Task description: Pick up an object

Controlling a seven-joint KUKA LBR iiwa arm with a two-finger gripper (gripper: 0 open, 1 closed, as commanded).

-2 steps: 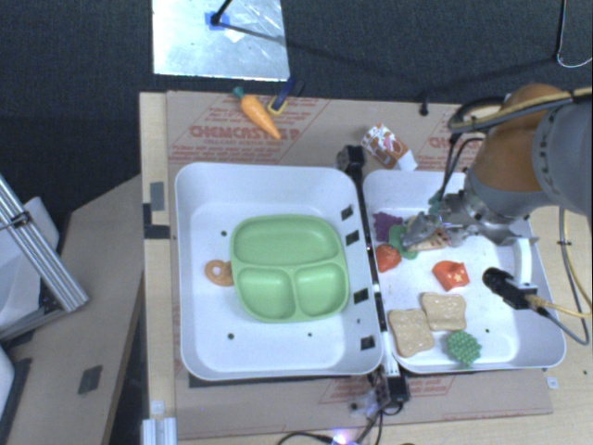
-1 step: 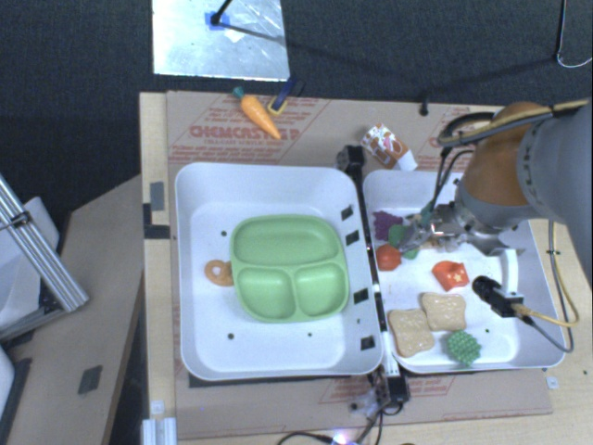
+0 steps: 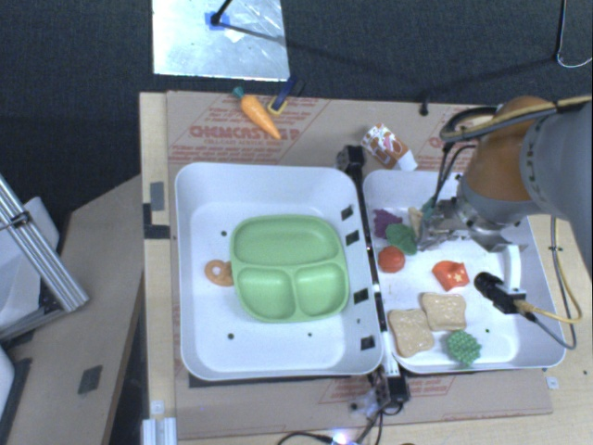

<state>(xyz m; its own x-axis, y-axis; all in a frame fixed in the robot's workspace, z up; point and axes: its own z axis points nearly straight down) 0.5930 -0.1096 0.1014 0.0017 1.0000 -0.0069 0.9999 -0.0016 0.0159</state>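
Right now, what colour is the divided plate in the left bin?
Light green; the divided plate shows clearly in the camera view.

Two white bins (image 3: 199, 202) sit on a tan worktop (image 3: 111, 248) printed with red lettering. The left bin carries a light green divided plate (image 3: 287, 267) and an orange ring (image 3: 220, 273); the right shows a red tomato (image 3: 391, 260), tan toast slices (image 3: 426, 321) and green broccoli (image 3: 462, 347).

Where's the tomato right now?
In the camera view, the tomato lies in the right bin, near its left wall, just below the green leafy piece and left of the red strawberry slice.
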